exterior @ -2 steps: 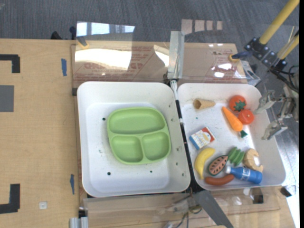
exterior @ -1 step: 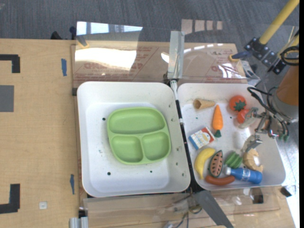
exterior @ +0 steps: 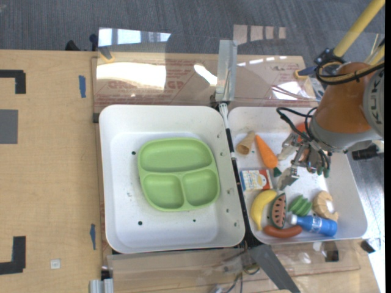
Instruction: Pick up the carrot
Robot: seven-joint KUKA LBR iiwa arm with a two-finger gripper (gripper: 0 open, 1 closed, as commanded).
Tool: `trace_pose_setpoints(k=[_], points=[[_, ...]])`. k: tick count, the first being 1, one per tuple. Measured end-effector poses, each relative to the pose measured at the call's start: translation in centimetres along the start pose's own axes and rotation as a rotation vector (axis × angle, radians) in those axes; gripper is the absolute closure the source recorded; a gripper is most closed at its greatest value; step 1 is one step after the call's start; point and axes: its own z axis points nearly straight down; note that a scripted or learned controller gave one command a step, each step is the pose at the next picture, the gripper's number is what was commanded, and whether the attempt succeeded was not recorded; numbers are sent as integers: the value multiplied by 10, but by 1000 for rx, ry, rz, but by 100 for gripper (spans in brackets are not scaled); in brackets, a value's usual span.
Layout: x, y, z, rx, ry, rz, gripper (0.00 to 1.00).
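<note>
— What's along the right bin's (exterior: 357, 191) near edge?
— A blue bottle (exterior: 317, 226), sausage (exterior: 282, 231), melon slice (exterior: 278, 210) and banana (exterior: 261, 205), crowded.
— Your carrot (exterior: 266, 152)?
— Toward the far-left corner, beside a cone (exterior: 245, 143); a small carton's (exterior: 255, 179) print is unreadable.
— The gripper (exterior: 300, 162)?
— Fingers spread, holding nothing, near the carrot.

Red print on the cardboard (exterior: 140, 81) is illegible.
</note>
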Motion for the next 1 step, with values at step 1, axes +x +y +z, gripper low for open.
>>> trace_pose_setpoints(k=[1], points=[[-39, 44, 3, 4, -15, 236, 0]])
